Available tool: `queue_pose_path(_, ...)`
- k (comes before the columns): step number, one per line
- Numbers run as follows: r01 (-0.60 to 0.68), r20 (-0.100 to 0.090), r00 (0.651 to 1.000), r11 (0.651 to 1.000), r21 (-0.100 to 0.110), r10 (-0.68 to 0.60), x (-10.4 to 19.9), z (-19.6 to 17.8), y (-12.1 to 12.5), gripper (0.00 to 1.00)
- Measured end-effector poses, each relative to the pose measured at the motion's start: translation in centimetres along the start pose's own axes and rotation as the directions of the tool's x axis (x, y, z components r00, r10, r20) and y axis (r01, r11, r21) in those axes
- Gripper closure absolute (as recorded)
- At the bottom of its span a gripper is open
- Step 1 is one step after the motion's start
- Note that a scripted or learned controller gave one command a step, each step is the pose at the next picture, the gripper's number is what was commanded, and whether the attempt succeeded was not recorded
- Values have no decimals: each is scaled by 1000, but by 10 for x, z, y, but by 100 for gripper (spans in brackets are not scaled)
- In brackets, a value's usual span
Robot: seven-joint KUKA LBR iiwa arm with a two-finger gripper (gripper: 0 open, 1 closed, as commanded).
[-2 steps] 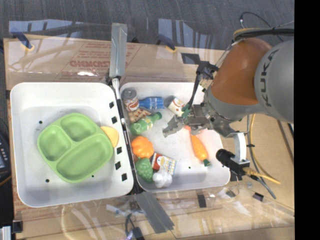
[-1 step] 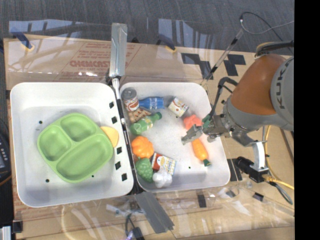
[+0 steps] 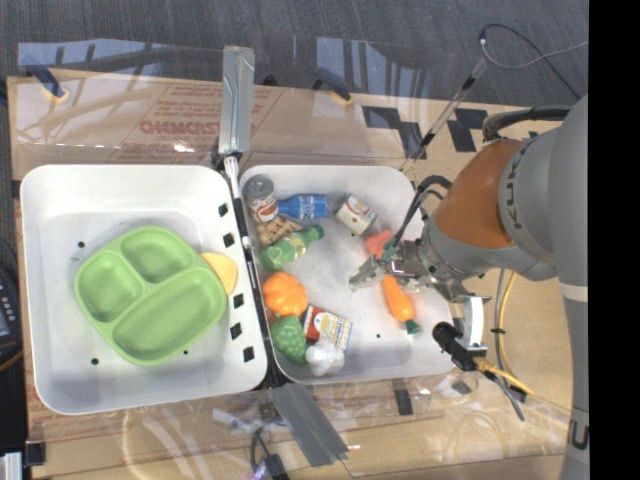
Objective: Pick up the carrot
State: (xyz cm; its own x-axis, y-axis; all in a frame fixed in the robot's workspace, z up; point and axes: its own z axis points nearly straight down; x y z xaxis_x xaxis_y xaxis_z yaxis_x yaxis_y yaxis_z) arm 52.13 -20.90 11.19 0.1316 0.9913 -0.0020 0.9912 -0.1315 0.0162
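Observation:
The carrot (image 3: 398, 300) is orange with a green stub at its lower end. It lies slanted in the right part of the right bin (image 3: 340, 180). My gripper (image 3: 385, 272) is low inside this bin, directly over the carrot's upper end and touching or nearly touching it. The grey arm with its orange band (image 3: 480, 208) comes in from the right above the bin's rim. The wrist hides the very top of the carrot.
A small red-orange piece (image 3: 378, 242) sits just above the gripper. To its left lie a white can (image 3: 355, 214), blue bottle (image 3: 303, 206), tin (image 3: 260, 200), orange pepper (image 3: 283, 293), green vegetable (image 3: 290, 339) and red packet (image 3: 326, 325). The left bin holds a green divided plate (image 3: 150, 293).

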Motion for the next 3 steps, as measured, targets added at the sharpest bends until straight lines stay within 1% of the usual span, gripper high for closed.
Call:
queue_pose_path(1, 2, 1, 1000, 1000, 7, -2, -1, -7, -2, 100)
queue_pose_path(2, 2, 1, 1000, 1000, 7, -2, -1, -7, -2, 0)
queue_pose_path(3, -33, -3, 999, 999, 18, 33, 20, 19, -48, 0)
